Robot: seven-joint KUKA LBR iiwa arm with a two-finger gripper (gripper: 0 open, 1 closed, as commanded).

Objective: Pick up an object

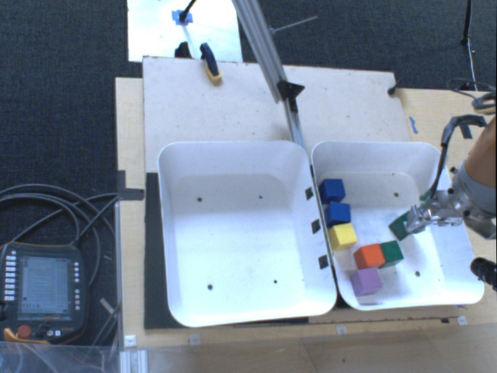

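Your gripper [417, 221] sits low in the right bin [373, 152], its metal tip against a dark green piece [400, 225]; you cannot tell whether that piece is actually held. Just beside it, toward the bin's front, lie a green cube [391, 252] and an orange cube [370, 256] touching each other, with a purple cube [366, 281] beyond. Farther off stand a yellow cube [342, 235] and two blue cubes [335, 201] near the divider. The blocks look hard, matte and square-edged. I judge a corner grip likely to slip, or nudge the neighbours.
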